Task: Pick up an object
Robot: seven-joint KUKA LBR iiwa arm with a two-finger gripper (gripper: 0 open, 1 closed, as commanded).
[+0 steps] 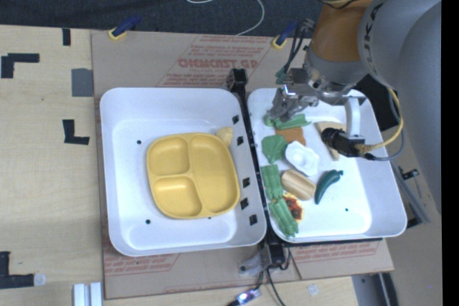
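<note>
Nearest me, the right bin [373, 215] holds toy food along its left side: a green strip [276, 197], a bread roll [298, 184], a dark green pepper [328, 184], a white piece [301, 156]. The left bin [122, 154] carries a yellow divided plate [192, 174]. Farther back, my claw [287, 110] sits low over a green leafy piece [287, 121]; I cannot tell its opening.
</note>
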